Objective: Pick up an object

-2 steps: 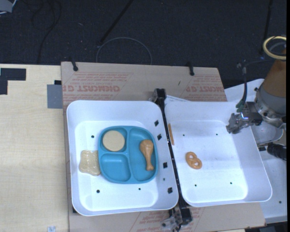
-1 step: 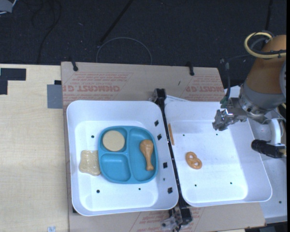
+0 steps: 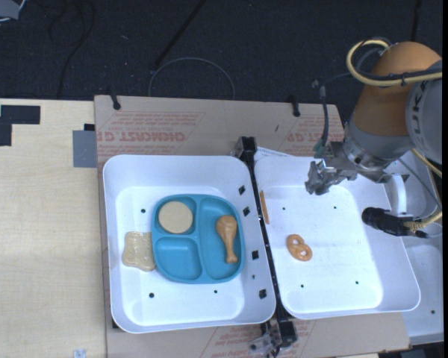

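Golden-brown and twisted into loops, a small pretzel point(image 3: 299, 247) lies flat on the floor of the right bin point(image 3: 358, 293), a little left of that bin's middle and not far from the divider where the two bins meet. The gripper point(image 3: 320, 179) hangs over the far part of the same bin, up and slightly to the right of the pretzel as the camera sees it, well apart from it, with bare white floor between the two. Nothing sits between its fingers; whether the jaws stand wide or narrow cannot be told from this slanted view, since the dark grey fingertips merge into one small clump. The pretzel looks like a toy piece, with a glossy tan surface and two or three small holes through its knot, and it rests alone in its bin. Behind the gripper the arm point(image 3: 392, 88) rises to the right, its orange band rounded and bright above the grey wrist. In the left bin point(image 3: 127, 200) lies a blue divided tray point(image 3: 187, 263) carrying a round tan disc point(image 3: 175, 216) in its upper-left compartment and a drumstick point(image 3: 228, 237) in its right compartment, while a pale slice of bread point(image 3: 138, 250) lies on the bin floor touching the tray's left edge.
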Motion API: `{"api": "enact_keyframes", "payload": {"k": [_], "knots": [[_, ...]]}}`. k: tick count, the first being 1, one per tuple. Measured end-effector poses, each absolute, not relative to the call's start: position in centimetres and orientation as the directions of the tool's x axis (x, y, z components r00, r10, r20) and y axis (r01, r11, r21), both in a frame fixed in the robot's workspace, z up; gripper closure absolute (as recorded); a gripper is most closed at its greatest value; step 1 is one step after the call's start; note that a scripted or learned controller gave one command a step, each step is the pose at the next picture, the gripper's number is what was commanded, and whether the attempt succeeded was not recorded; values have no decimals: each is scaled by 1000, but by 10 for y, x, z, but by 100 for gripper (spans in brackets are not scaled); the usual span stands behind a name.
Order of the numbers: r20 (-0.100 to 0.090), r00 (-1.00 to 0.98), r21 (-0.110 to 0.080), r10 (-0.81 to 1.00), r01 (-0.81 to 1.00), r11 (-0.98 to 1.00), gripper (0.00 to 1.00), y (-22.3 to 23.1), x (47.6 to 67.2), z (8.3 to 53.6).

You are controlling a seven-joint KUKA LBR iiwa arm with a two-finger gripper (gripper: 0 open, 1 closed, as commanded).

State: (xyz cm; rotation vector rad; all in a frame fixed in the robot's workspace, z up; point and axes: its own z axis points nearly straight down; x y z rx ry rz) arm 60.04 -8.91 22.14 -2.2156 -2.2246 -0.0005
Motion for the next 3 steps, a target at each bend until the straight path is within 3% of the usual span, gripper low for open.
{"api": "enact_keyframes", "payload": {"k": [1,3], "knots": [[2,-5,-2,1000,1000,5,100,-34,611,214],[1,-4,-5,1000,1000,4,100,73,612,216]]}}
